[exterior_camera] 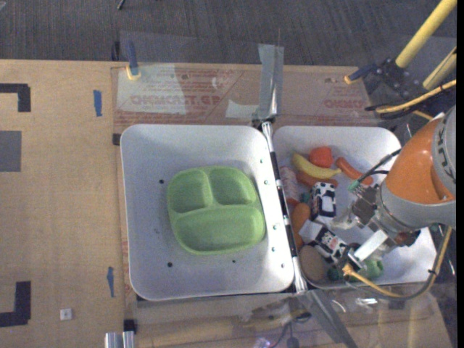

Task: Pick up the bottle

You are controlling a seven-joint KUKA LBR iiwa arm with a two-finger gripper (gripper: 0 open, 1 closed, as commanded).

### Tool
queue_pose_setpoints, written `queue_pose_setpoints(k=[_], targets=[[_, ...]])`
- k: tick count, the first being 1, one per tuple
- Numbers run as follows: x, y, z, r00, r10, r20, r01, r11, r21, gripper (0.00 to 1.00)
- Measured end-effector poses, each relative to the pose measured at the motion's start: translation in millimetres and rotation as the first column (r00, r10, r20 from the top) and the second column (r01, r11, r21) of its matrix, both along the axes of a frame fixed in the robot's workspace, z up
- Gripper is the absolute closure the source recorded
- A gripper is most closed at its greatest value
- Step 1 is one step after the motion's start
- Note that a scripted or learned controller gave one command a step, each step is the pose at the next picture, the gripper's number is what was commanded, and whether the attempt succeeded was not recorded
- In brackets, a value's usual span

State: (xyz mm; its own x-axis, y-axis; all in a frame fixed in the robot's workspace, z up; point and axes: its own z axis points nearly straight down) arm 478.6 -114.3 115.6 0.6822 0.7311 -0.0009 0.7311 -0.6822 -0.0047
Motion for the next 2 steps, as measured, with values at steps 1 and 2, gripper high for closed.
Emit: queue_pose_setpoints(k=[1, 2], targets=[[62.4, -66.5, 17.5, 1.0, -0.017, 0.002, 0.017, 1.0, -0.002, 0.0], [48.7, -4.9, -6.5, 0.986, 0.164, 0.012, -0.164, 0.986, -0.008, 0.0]])
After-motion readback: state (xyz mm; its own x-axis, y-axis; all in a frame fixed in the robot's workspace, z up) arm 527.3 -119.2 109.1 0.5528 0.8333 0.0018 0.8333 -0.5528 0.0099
